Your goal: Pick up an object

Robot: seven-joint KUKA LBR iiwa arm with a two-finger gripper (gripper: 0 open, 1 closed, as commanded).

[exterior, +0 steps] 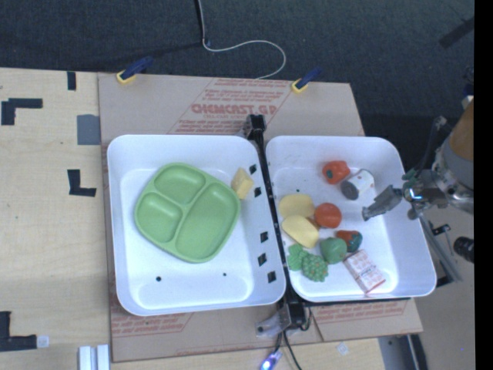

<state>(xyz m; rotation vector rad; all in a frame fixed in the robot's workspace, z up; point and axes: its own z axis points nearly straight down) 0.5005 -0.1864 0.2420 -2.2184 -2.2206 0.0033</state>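
Two bins on cardboard, arm at the right rim.

Near edge: wooden bench [46, 230], cardboard [231, 106] under both bins. Left bin [123, 284] holds a green plate [187, 211]; right bin [400, 280] holds toy food [316, 233]. The gripper [381, 204] hangs over its right side; grip unclear. Beyond: dark carpet [347, 21], white cable [231, 45].

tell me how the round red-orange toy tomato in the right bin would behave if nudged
The round red-orange toy tomato looks smooth and ball-like, so it would probably roll. It touches the yellow toy lemon, which may block it leftward. Likely light plastic.
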